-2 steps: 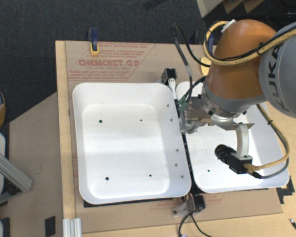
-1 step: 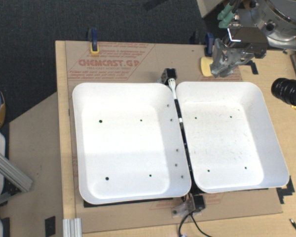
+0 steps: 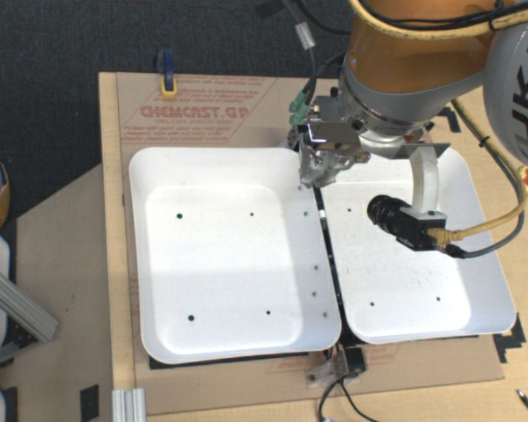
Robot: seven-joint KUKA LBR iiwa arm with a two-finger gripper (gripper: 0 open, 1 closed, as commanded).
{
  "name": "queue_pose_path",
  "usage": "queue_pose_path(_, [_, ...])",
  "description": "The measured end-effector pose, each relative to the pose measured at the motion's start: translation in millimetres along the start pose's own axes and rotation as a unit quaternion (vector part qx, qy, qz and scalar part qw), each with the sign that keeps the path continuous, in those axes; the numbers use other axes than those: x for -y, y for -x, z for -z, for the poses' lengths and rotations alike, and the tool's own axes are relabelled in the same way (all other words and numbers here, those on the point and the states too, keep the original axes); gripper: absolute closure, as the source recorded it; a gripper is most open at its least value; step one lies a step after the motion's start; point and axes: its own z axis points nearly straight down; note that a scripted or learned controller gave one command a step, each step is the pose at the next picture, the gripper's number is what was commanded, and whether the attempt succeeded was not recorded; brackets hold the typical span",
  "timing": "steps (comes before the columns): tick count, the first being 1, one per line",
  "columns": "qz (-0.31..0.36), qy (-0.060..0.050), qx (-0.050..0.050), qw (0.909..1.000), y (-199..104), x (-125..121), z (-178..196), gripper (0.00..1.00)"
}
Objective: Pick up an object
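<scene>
Tool (image 3: 319,167) sits low over the seam between the left bin (image 3: 150,262) and right bin (image 3: 488,280), can't tell its opening or any load, no pickable object visible in either, so risk is closing on nothing or clipping a rim.

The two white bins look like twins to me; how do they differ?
The left bin lies in open view with four dark dots showing, while the arm and a black camera unit hang over the right bin. The end effector sits near their shared edge. Both are shallow and white.
</scene>
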Motion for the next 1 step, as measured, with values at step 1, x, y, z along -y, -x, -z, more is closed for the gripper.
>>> queue_pose_path(1, [-0.002, 0.001, 0.0, 1.0, -14.4, -63.3, -120.8, 1.0])
